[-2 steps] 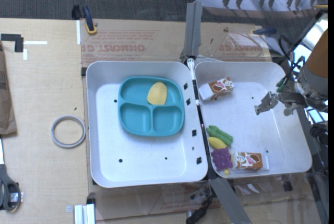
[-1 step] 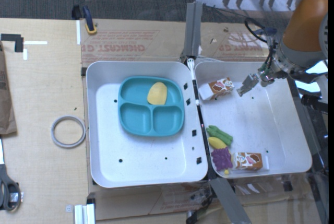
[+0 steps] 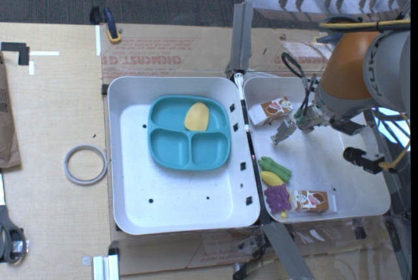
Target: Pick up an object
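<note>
Nearest, at the front edge of the right bin (image 3: 366, 200): a small brown and white carton (image 3: 311, 201) lying flat, with a purple grape bunch (image 3: 277, 198) just beside it toward the left bin (image 3: 130, 207). Just behind the grapes, a yellow piece (image 3: 271, 178) touching a green vegetable (image 3: 275, 168), both close to the wall shared with the left bin. Farther back over the right bin, grey jaws (image 3: 285, 132) hanging above bare white floor, pointing toward the left bin; nothing seen between them, and how far apart they stand cannot be told from this angle. Just behind the jaws, near the back left corner of the right bin, a small printed packet (image 3: 274, 108) lying apart from them. Across the shared wall, in the left bin, a teal divided tray (image 3: 171, 141) with a yellow lemon-like item (image 3: 196, 117) in its back compartment. Farthest from the right bin, out on the table (image 3: 46, 102), a roll of tape (image 3: 85, 164) lying flat.
</note>
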